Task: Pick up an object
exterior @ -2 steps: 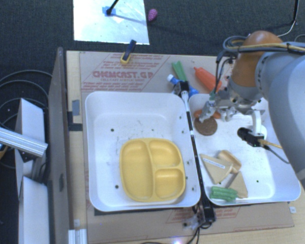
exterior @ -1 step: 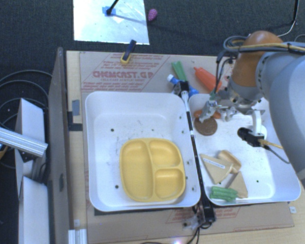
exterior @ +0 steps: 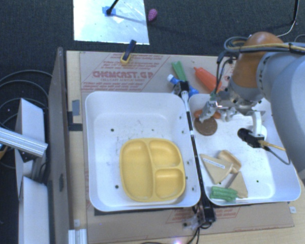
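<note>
Gripper (exterior: 217, 114) low over the back left part of the right bin (exterior: 267, 179), at the end of the grey arm (exterior: 290, 85) coming in from the right. Cannot tell whether the claw is apart or together.

Just in front of the gripper, flat on the bin floor beside the left wall: a brown disc (exterior: 206, 127). Small orange piece (exterior: 198, 114) just behind the disc, close to the gripper.

Further forward in the same bin: a tan wedge (exterior: 215, 168), a tan block (exterior: 230, 160) touching it, and a green piece (exterior: 223, 193) at the front edge.

In the left bin (exterior: 112, 116), toward the front right: a yellow divided plate (exterior: 152, 169), lying flat.

Behind the bins, on the cardboard sheet (exterior: 117, 72), close together: a green item (exterior: 178, 69), an orange carrot-shaped item (exterior: 205, 77) and a blue item (exterior: 172, 79).
</note>
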Robot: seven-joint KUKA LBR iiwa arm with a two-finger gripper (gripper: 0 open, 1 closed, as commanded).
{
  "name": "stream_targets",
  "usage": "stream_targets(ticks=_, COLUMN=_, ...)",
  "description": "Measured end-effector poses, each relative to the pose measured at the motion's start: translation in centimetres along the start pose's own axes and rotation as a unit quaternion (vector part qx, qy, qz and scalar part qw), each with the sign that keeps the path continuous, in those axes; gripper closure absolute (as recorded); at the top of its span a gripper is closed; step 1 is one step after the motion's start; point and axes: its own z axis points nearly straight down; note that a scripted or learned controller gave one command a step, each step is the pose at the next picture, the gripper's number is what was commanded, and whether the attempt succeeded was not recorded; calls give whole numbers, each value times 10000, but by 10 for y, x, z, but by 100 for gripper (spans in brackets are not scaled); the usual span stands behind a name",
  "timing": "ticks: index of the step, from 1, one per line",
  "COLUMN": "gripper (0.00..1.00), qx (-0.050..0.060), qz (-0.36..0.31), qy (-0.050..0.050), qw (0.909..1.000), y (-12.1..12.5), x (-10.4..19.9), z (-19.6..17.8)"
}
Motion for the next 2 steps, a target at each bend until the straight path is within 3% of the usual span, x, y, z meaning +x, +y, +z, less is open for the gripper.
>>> stream_targets(ticks=2, gripper=0, qx=33, qz=-9, qy=-27, qw=10000, y=2, x=2, z=0)
